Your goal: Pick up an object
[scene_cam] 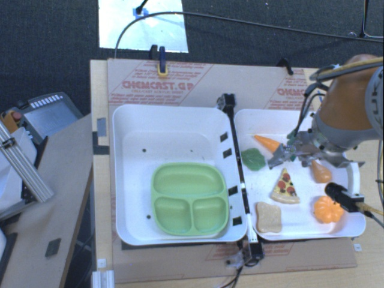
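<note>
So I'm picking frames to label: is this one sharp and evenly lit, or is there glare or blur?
In the camera view, both bins are evenly lit with soft shadows; the pizza slice and green tray read clearly. The pale sheet behind the bench is glary and washed out. The pincer area is slightly soft, its detail hard to read.

arm [354, 101] cut off at right edge; orange piece [321, 173] partly hidden.

Two white bins [174, 116]; one green tray [189, 198]; six toy foods [285, 186].
</note>
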